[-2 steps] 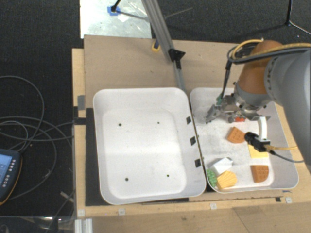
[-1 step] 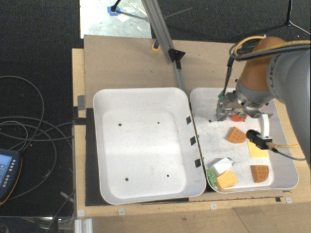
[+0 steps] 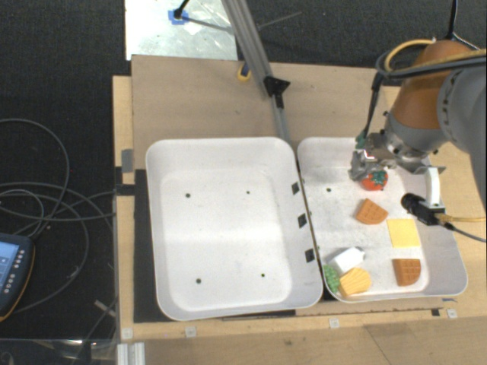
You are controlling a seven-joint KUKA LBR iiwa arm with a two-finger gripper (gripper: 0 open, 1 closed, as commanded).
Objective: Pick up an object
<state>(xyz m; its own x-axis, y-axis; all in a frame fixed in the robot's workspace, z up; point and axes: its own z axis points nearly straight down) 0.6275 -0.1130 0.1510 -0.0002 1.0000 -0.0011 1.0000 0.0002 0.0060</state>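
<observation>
I count two white bins: the left bin (image 3: 221, 226), and the right bin (image 3: 456, 268) holding everything loose. My gripper (image 3: 365, 166) hangs low at about one o'clock in the right bin, directly over a small red-orange object (image 3: 374, 179) with a green spot; I cannot tell how my jaws stand, so I judge the pick not yet done. Nothing is lifted; closing and raising remain. By size, there is one yellow block (image 3: 403, 233), one orange wedge (image 3: 371, 212), one orange waffled piece (image 3: 406, 271), one yellow-orange chunk (image 3: 355, 281), one white piece (image 3: 348, 259) and one green item (image 3: 332, 278) at seven o'clock.
</observation>
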